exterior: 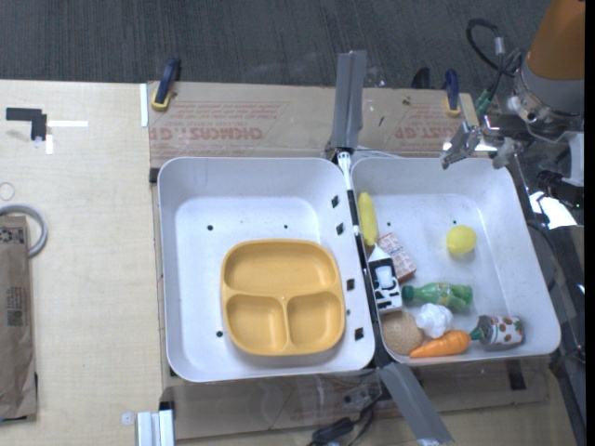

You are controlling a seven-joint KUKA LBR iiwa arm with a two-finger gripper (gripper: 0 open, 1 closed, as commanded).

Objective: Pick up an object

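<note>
Two shallow white bins sit side by side on a pale wood bench w/ cardboard behind them. Left bin point(186, 249) holds a yellow divided tray point(282, 296), three compartments, lying flat near the bin's middle. Right bin point(521, 249) carries the clutter: a yellow banana point(368, 219) along the left wall, a small printed packet point(395, 254) just beside it, a black-and-white card point(385, 285) below that, a yellow ball point(461, 240) apart toward the center-right, a green bottle point(442, 295) lying on its side, a white crumpled item point(433, 320) touching it, a round tan cookie-like disc point(402, 334), an orange carrot point(441, 345) at the front wall, and a small patterned jar point(500, 332) tipped over near the front right corner. Gripper point(483, 142) hangs over the right bin's back rim, upper right, above the objects & touching none; can't tell if the claw is apart or together. Arm's orange band point(561, 35) shows at top right.
</note>
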